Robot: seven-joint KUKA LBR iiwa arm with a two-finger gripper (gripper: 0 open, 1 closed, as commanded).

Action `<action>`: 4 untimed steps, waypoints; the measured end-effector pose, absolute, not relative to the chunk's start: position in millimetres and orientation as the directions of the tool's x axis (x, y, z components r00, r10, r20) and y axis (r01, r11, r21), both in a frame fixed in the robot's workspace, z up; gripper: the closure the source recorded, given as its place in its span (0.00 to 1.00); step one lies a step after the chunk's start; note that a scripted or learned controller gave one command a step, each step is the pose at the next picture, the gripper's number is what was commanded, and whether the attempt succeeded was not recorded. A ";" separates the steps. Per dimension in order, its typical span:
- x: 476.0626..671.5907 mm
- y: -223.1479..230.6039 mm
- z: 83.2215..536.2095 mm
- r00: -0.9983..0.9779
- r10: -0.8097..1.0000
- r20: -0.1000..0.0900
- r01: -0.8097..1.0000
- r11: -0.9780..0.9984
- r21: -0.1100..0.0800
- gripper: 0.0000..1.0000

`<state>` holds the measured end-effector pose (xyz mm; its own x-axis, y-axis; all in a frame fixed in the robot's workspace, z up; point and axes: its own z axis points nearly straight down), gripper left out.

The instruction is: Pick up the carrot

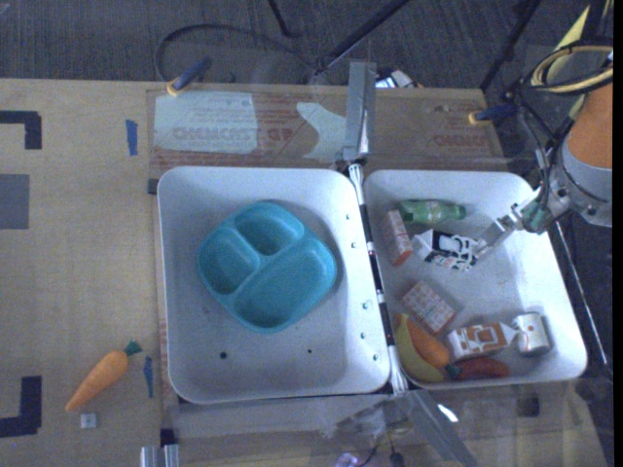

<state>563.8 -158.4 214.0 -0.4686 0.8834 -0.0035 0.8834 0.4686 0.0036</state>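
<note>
Below the gripper (471, 249), jaws' state unclear, lie a black-white pack (446, 248), green bottle (431, 209) and cartons; the carrot (98, 377) rests far off, on open bench beyond the left bin (185, 202).

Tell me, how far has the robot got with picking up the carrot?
Nothing looks done yet. The gripper hangs over the right white bin, above a black-and-white packet. The orange toy carrot lies untouched on the wooden bench, left of both bins. Reaching and grasping remain.
</note>
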 end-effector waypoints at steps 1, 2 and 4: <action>487.1 -130.7 95.8 -0.671 0.742 -0.002 0.742 0.671 0.002 0.00; 487.9 -129.6 105.6 -0.669 0.743 0.000 0.743 0.669 0.006 1.00; 489.1 -109.5 94.5 -0.738 0.673 -0.039 0.674 0.739 0.013 0.00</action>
<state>489.1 -109.5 94.5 -0.7382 0.6735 -0.0386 0.6735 0.7390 0.0128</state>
